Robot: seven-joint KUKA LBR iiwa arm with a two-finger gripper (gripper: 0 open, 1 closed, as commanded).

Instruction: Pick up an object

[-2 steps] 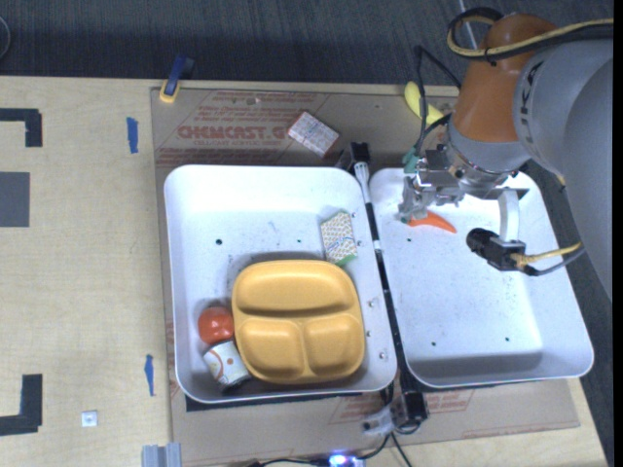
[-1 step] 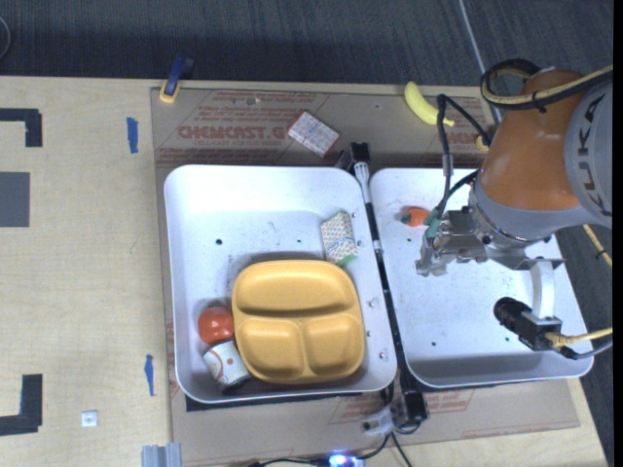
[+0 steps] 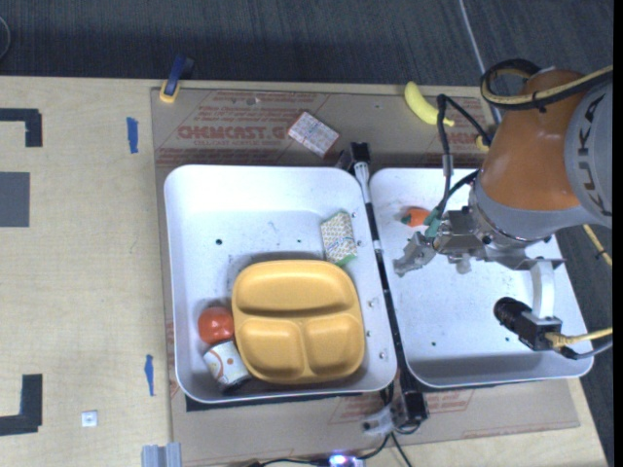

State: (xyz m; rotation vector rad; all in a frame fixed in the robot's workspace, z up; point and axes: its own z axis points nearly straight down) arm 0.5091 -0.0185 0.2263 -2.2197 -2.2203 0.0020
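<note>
Robotics lab: taped wooden bench (image 3: 78,290), twin white bins (image 3: 185,202), cabled arm (image 3: 535,154)

A pale wooden bench top (image 3: 78,261) spreads left, marked with black squares (image 3: 14,198) and blue tape strips (image 3: 132,135). Dark grey carpet (image 3: 243,17) runs along the far side.

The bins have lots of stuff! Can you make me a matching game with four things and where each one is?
Things:
1. yellow tray
2. red ball
3. gripper
4. banana

Places:
A. over the right bin
B. on the cardboard beyond the bins
C. middle of the left bin
D. tucked beside the tray's left edge

Pairs: 1-C, 2-D, 3-A, 4-B
</note>
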